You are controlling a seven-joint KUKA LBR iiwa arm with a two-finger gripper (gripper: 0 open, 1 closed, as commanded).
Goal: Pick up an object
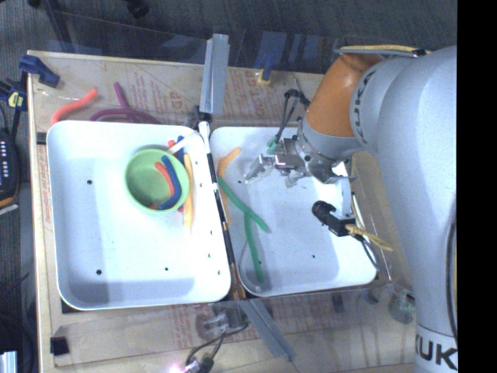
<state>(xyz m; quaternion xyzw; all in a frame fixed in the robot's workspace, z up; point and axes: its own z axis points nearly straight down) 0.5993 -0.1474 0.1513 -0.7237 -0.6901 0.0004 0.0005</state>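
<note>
White plastic bins sit side by side on the desk (116, 80). From my remote station I see the gripper (268, 165) low over the right shallow white bin (311, 274), at its upper end, positioned for a grasp there. I cannot tell how far the jaws stand apart, nor whether they grip anything. A candidate long green flexible strip (247, 222) lies along that bin's left wall, near the gripper. The left shallow white bin (116, 278) holds a green round bowl (151, 183).
</note>
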